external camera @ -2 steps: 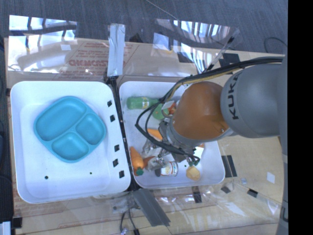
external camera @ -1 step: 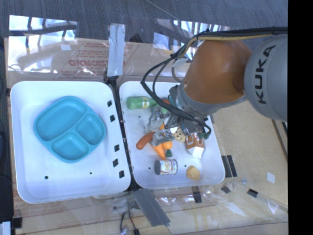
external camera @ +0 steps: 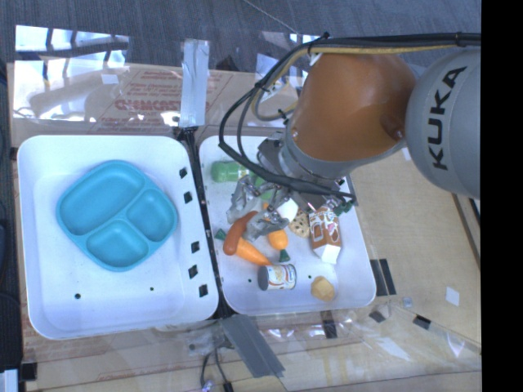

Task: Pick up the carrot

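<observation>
Grey arm [external camera: 359, 104] hangs above the carrot [external camera: 252, 254].

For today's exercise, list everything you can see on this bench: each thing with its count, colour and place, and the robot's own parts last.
Bins: two, white, side by side.
Divided plate: one, light blue, left bin.
Carrot: one, orange, right bin, front.
Sausage: one, reddish-orange, beside the carrot.
Small can: one, silver and red, right bin, front.
Potato: one, tan, right bin, front corner.
Green item: one, right bin, back.
Carton: one, red and white, right bin.
Arm: one, grey with orange band.
Gripper: one, metallic, above the right bin.
</observation>
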`<state>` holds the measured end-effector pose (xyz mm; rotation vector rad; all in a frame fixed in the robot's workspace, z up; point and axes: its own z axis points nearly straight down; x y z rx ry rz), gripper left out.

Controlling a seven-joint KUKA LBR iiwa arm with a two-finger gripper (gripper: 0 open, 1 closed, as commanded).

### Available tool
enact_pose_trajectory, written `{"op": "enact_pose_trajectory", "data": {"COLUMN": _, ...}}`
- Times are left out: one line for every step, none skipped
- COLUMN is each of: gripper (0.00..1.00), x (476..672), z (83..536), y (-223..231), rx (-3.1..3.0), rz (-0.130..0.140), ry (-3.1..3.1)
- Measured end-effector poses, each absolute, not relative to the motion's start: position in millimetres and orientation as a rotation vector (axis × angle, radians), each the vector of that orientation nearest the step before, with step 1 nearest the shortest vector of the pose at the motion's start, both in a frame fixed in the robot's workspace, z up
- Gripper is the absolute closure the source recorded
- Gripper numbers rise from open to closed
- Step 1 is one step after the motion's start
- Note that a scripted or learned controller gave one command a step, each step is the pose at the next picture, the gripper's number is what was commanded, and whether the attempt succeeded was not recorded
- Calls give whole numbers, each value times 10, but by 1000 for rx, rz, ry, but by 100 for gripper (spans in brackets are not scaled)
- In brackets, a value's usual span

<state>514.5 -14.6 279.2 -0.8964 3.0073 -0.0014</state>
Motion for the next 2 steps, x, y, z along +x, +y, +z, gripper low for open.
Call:
{"op": "enact_pose_trajectory", "data": {"gripper": 100, "x": 4892, "z": 1897, "y": -866, "rx": -1435, "rz": 4, "ry": 2798}}
{"op": "enact_pose_trajectory", "data": {"gripper": 100, "x": 5207, "z": 2643, "y": -239, "rx": -1353, "rz": -5, "ry": 2827}}
